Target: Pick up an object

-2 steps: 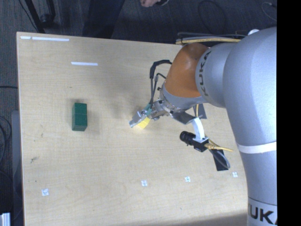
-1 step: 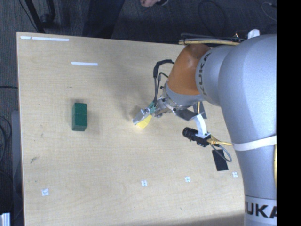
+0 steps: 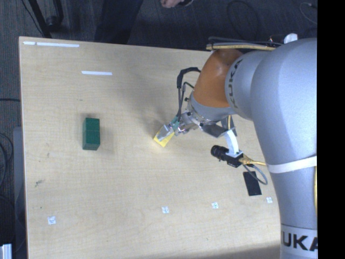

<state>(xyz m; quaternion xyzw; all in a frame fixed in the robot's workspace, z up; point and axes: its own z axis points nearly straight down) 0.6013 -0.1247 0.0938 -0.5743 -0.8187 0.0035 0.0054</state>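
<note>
The end effector (image 3: 173, 128) grips a yellow block (image 3: 163, 137) low over the bench (image 3: 135, 198); a green block (image 3: 91, 133) lies well apart.

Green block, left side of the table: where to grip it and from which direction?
Grip the green block across its two long sides, near the middle, coming straight down from above. It lies flat with its long axis running up-down in the camera view, alone on the wooden table, so both long sides look free for fingers.
</note>
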